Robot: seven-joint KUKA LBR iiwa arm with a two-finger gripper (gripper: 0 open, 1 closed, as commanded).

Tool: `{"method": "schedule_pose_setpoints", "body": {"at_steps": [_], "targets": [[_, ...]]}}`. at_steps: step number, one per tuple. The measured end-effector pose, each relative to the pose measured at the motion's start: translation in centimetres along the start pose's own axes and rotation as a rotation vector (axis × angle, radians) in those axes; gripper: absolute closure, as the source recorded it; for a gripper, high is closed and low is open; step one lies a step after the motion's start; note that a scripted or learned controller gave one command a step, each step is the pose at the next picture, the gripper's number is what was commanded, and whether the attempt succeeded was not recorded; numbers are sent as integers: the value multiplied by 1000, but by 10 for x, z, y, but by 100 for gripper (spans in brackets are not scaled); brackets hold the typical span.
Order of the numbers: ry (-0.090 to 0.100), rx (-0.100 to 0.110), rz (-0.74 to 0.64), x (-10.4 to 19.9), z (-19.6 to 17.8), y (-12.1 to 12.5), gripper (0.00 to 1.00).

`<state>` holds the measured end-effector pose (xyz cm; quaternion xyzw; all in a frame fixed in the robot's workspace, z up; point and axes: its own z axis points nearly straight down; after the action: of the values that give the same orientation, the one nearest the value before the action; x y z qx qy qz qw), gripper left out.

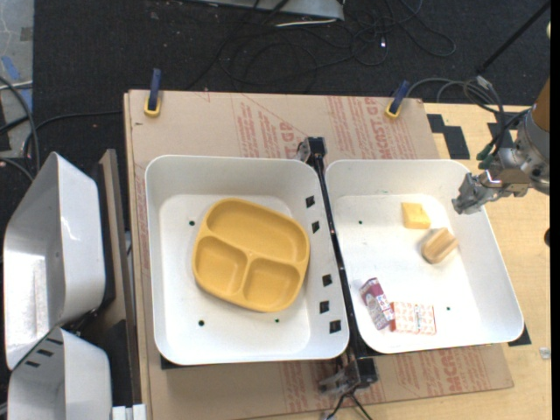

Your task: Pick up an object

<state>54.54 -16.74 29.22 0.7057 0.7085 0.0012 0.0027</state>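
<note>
Closest to me, near the front edge of the right bin, a small red-and-white printed packet lies flat, and a dark red wrapped bar rests just beside it on the left, angled toward the bin's middle. Farther back in that bin a tan, roll-shaped piece lies tilted, and just behind it sits a small yellow block, close but not touching. In the left bin a yellow three-compartment tray sits roughly in the middle, turned at a slant. Both bins rest side by side on the cardboard-topped table, with two blue-and-yellow clamps at its far edge. The gripper hangs over the right bin's far right corner, well apart from the block; whether its fingers are spread or closed I cannot tell, and nothing shows between them.
</note>
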Motion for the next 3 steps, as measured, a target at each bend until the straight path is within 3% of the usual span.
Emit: {"method": "schedule_pose_setpoints", "body": {"at_steps": [3], "targets": [[4,7,-5,155,24,-45,100]]}}
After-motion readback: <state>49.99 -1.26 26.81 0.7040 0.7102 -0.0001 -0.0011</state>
